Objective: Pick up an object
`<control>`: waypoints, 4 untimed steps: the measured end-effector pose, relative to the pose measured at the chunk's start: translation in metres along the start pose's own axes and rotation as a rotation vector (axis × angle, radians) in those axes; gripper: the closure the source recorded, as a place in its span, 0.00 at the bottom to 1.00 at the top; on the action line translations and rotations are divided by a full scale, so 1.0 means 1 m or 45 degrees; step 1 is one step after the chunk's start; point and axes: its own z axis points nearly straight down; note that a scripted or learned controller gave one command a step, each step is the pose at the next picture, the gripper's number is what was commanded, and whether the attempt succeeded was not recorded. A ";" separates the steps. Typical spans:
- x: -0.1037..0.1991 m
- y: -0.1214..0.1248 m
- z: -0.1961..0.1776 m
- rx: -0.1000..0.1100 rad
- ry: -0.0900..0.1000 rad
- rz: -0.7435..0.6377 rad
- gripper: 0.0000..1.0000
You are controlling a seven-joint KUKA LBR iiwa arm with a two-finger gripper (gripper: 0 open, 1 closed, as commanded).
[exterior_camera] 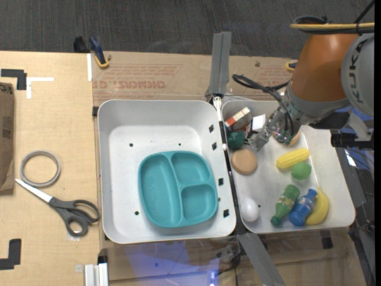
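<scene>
Pincer, its grip state impossible to judge from above, sits low in the right bin near the small box and round bun; nothing lifted, pick outstanding.

One fixed cam, high above the bench, looking down at a slant w/ both bins in frame: left bin, right bin; mid-range, arm entering from right.

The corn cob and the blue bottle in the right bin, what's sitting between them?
In the camera view, a green ball-like fruit lies between the corn cob and the blue bottle, touching the cob's underside.
</scene>
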 end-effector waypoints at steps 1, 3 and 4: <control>-0.023 0.051 -0.056 0.001 -0.001 -0.020 1.00; 0.015 -0.048 -0.128 0.002 0.001 0.050 1.00; -0.032 -0.049 0.020 0.004 0.004 0.323 1.00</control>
